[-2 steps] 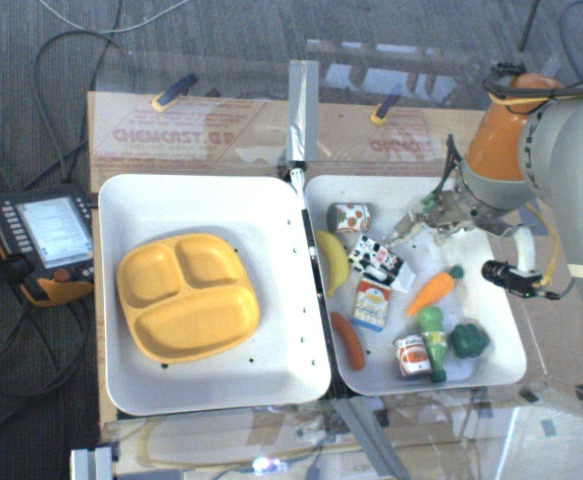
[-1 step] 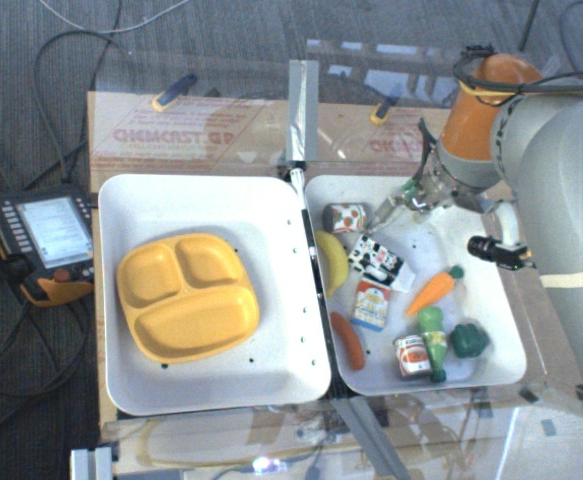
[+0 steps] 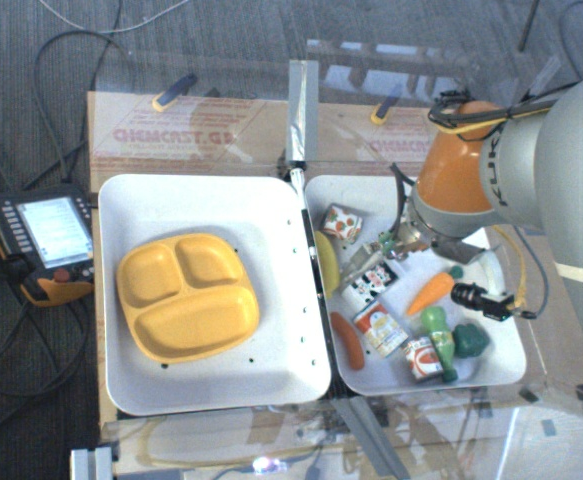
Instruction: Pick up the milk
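The milk [image 3: 374, 280], a small black-and-white patterned carton, lies in the right bin [image 3: 506, 368], near its middle. My gripper [image 3: 376, 253] hangs low over the bin, just behind the carton and at its far edge. Nothing can be seen lifted off the bin floor. The grey arm with its orange band [image 3: 453, 173] reaches in from the right above the bin's far half.
Around the milk lie a banana [image 3: 326, 261], a small orange-patterned carton [image 3: 342, 224], a sausage [image 3: 348, 340], a red-and-white box [image 3: 379, 330], a carrot [image 3: 430, 292], a green bottle [image 3: 437, 330] and a can [image 3: 423, 360]. The left bin [image 3: 131, 388] holds a yellow divided plate [image 3: 187, 296].
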`<state>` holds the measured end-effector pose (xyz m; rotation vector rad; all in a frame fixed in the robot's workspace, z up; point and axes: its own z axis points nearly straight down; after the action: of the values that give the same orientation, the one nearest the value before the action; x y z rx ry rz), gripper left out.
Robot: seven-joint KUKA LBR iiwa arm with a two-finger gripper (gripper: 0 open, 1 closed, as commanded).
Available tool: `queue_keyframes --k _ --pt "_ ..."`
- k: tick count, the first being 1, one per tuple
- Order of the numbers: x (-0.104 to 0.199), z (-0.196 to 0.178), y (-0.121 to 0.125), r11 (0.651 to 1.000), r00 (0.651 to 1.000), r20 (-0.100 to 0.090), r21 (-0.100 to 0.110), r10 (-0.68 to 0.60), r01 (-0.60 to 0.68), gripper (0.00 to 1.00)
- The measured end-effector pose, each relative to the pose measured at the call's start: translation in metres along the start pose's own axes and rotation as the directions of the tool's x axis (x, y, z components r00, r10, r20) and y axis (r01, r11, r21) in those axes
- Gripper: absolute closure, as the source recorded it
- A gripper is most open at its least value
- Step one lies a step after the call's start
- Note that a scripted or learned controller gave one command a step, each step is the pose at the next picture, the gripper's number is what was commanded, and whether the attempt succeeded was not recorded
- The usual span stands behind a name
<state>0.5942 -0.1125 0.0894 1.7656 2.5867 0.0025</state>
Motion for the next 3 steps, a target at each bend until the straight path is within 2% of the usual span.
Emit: queue_keyframes --k 2,3 --pt "0.020 -0.002 -0.080 0.996 0.996 0.004 -0.008 -0.088 0.088 0.00" --pt "0.021 -0.010 -0.079 0.996 0.996 0.002 -0.009 -0.088 0.088 1.00"
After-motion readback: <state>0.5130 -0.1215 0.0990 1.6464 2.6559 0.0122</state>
